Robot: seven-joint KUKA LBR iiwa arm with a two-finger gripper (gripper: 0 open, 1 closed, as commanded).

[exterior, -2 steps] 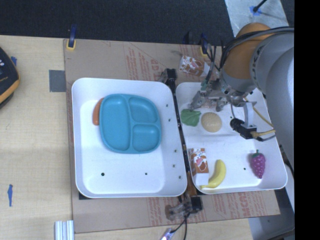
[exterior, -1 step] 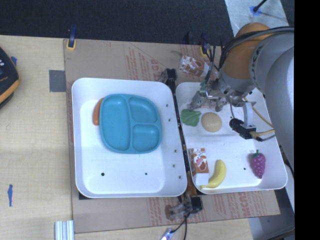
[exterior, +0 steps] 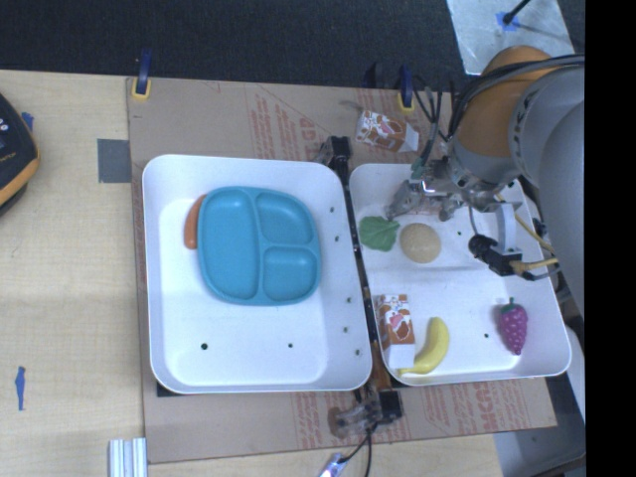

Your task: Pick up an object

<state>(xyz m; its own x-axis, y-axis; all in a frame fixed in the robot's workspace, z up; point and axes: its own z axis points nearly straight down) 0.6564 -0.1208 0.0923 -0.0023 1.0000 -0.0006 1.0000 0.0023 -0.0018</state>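
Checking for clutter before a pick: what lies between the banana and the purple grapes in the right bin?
In the camera view, only bare white bin floor separates the banana from the grapes.

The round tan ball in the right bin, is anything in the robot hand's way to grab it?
Nothing visible blocks it. The gripper hangs over the far end of the right bin, and the tan ball lies just nearer the camera, open from above. A green leaf lies close beside the ball on its left and might get bumped.
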